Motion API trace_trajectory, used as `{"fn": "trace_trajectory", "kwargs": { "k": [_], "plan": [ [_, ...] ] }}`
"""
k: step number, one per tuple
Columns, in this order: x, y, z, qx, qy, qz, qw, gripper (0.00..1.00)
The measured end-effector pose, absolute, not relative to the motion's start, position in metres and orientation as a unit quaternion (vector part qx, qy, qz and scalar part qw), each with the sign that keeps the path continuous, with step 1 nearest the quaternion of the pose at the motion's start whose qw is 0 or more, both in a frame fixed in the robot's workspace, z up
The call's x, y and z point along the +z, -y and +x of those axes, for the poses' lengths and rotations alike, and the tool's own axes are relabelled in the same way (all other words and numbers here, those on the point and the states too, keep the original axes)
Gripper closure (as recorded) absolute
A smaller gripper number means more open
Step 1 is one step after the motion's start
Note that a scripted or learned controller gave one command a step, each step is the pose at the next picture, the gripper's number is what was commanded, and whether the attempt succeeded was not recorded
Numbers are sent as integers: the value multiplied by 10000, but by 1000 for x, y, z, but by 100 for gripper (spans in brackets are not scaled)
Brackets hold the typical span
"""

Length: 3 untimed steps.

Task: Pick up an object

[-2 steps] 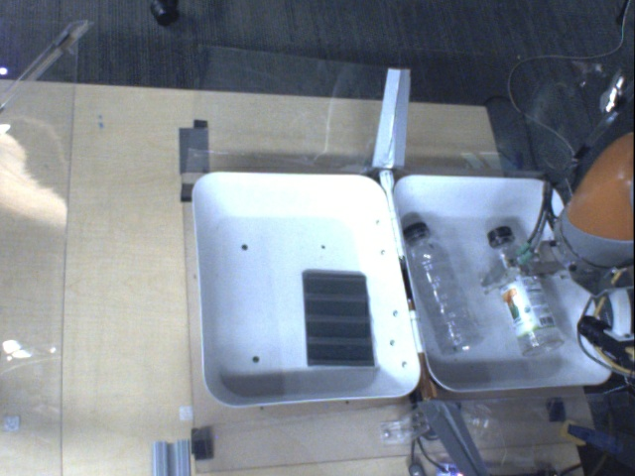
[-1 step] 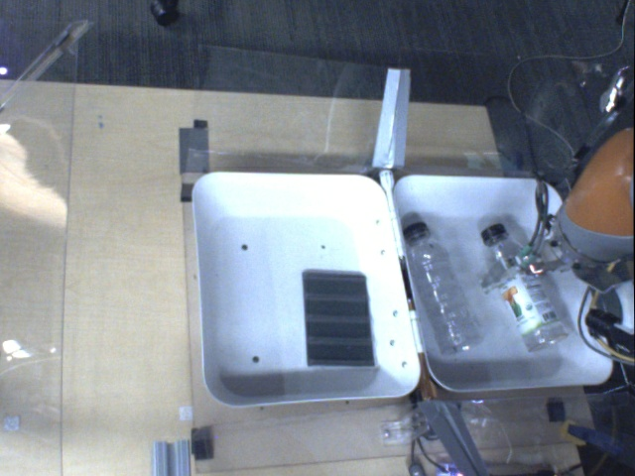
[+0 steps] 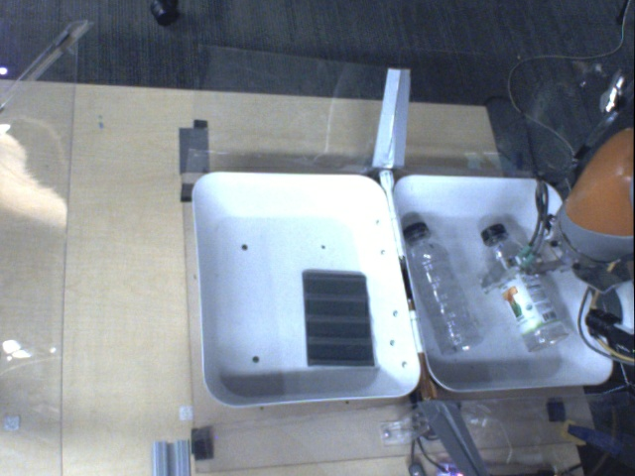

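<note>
The arm (image 3: pixel 600 201) hangs over the right bin (image 3: pixel 466 191) above 2 clear bottles (image 3: pixel 442 286); its grip can't be told.

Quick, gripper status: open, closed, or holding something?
Gripper: cannot be told; it sits low over the labelled bottle in the right bin, and no grasp is visible.

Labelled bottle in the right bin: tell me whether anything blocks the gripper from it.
Nothing visible does. The gripper is right at the labelled bottle, near its neck, with no other thing between them. The plain bottle lies apart on the camera's left side of the same bin; the ribbed black block lies in the other bin.
</note>
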State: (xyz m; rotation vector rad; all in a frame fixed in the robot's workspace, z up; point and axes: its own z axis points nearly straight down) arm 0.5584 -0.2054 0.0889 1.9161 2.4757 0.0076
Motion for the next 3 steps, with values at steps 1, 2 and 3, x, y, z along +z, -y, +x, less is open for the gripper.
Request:
{"fn": "trace_trajectory", "kwargs": {
  "k": [1, 2, 3],
  "plan": [
    [88, 204, 605, 26, -8037, 5950, 48, 0],
    [84, 207, 656, -117, -8263, 5622, -307, 0],
    [99, 204, 670, 3, -8278, 5610, 22, 100]
  ]
}}
